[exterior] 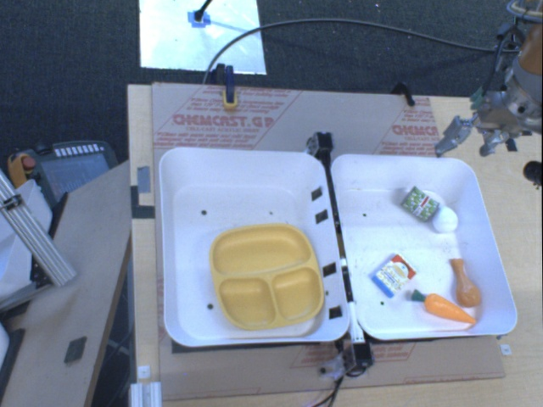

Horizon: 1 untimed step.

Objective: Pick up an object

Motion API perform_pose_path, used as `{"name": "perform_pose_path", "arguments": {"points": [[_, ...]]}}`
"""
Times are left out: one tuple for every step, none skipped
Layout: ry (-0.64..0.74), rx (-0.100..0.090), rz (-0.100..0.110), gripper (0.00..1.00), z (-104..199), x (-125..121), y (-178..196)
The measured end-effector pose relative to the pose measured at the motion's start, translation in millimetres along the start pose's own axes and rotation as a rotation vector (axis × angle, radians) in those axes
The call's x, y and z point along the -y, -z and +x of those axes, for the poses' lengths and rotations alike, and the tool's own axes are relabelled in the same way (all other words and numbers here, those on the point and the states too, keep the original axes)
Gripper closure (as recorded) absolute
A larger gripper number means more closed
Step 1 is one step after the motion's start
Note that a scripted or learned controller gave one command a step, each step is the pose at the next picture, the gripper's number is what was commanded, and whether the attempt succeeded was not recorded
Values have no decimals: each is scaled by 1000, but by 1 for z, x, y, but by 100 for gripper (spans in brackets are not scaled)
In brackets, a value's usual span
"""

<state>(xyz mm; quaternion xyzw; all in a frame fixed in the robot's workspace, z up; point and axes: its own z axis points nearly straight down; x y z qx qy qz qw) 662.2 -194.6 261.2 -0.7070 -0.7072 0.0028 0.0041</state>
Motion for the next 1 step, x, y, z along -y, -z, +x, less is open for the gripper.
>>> {"name": "perform_pose_path", "arguments": {"points": [[3,3,-12,0,1,-2,8]]}}
